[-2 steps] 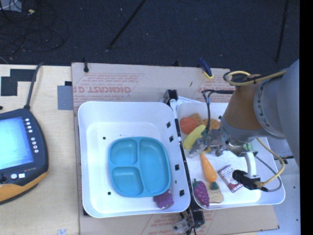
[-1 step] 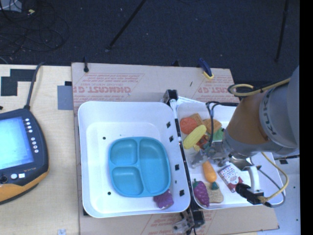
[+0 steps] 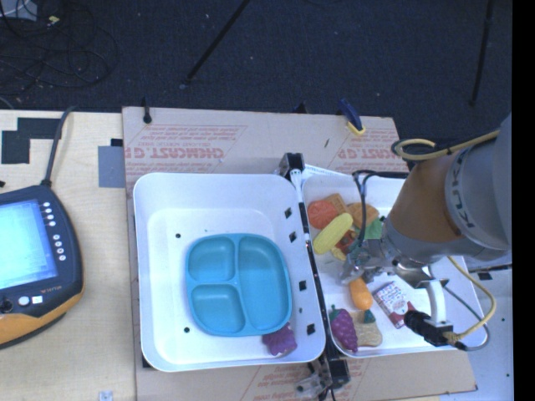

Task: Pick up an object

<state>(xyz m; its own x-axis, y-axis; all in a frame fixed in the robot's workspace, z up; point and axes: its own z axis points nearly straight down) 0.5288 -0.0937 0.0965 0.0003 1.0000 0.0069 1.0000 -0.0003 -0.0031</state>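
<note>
The arm (image 3: 451,203) was seen entering from the right of the frame, with the tool (image 3: 365,261) lowered into the right bin (image 3: 401,345) among the toy foods. Whether the tool was spread or pressed together could not be told. A yellow piece (image 3: 332,232) and a red piece (image 3: 322,213) were noted just left of the tool, and a small orange piece (image 3: 360,294) just below it. A blue divided tray (image 3: 238,284) was recorded in the left bin (image 3: 167,207), with a purple item (image 3: 280,341) at the tray's lower right edge
</note>
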